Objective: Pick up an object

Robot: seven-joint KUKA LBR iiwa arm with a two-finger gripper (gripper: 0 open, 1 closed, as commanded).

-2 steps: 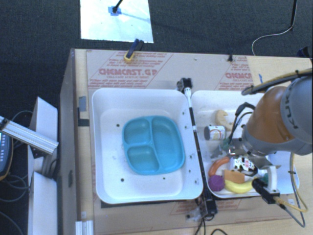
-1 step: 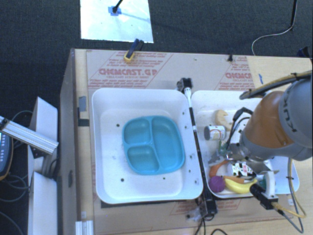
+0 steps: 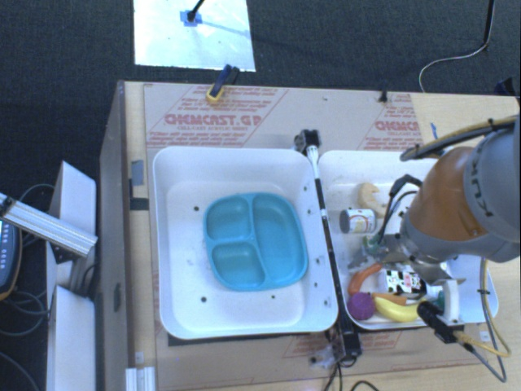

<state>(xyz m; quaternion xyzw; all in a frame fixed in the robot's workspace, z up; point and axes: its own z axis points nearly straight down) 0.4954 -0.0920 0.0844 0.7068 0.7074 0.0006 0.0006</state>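
Evidently no pick yet: gripper (image 3: 404,282) low in right bin (image 3: 346,165) over banana (image 3: 396,308) and carrot (image 3: 366,277), its grasp state indiscernible, lift outstanding.

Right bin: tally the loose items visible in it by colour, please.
Items seen in the right bin; the arm may hide more.
Orange: 1
Purple: 1
Yellow: 1
Cream: 1
White can: 1
Total: 5

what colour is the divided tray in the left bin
Light blue, with three compartments. The divided tray shows clearly in the camera view, lying in the left bin.
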